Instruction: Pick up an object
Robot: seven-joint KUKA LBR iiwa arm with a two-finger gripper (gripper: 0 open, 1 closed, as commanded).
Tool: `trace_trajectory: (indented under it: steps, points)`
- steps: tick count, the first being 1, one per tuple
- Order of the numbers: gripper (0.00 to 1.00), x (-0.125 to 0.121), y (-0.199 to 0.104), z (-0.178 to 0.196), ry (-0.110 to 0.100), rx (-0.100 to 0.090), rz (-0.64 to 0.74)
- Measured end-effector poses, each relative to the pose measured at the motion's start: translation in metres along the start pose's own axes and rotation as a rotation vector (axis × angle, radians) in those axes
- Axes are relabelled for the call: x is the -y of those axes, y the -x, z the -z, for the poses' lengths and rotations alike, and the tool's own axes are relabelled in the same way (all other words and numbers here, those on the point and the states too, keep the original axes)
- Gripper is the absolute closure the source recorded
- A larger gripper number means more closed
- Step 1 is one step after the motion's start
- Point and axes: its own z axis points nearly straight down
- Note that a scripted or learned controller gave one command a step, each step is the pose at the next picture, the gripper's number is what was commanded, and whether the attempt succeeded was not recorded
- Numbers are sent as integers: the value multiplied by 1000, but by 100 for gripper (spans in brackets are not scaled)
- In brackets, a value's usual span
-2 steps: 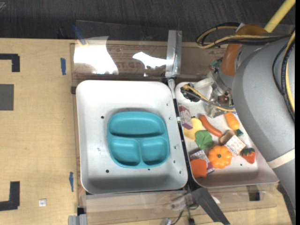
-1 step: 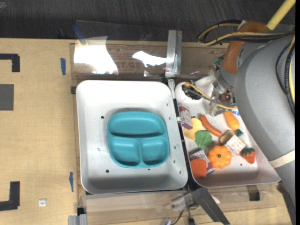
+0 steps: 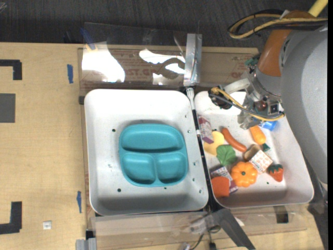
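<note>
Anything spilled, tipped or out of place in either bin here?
Nothing stands out. The toy food lies jumbled but inside the right bin, and the teal tray sits flat in the left bin.

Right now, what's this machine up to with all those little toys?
The grey robot arm reaches in over the right bin, its gripper low near the back of a pile of toy food: a small pumpkin, a carrot, a sausage. The left bin holds a teal divided tray.
</note>
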Motion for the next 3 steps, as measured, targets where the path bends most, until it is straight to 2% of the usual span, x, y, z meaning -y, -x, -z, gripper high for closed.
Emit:
trace_trajectory:
  steps: [1,2,3]
  points:
    - [0,0,2,-5,-1,9,0]
    - [0,0,-4,-5,0,7,1]
    - [100,0,-5,5,-2,6,2]
